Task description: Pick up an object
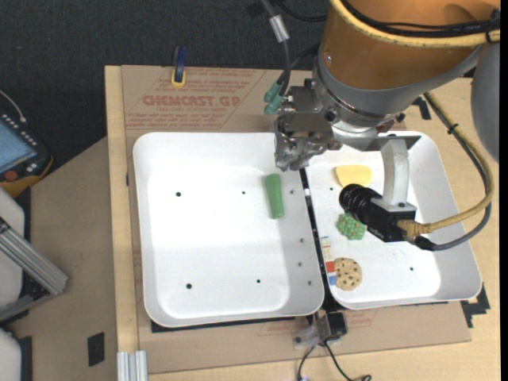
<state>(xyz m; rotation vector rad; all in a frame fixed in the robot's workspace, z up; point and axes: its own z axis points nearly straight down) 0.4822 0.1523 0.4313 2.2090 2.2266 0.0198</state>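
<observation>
Bright overhead light, glare on the orange band point(413, 22), soft shadows, sharp focus.

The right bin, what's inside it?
Inside the right bin lie a yellow piece, a bumpy green thing and a cookie. The arm's black part covers some of the floor, so anything beneath it is hidden.

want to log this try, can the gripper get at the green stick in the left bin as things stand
Probably yes. The gripper hangs just above the green stick, which lies alone near the left bin's right wall; that wall might crowd one finger.
</observation>
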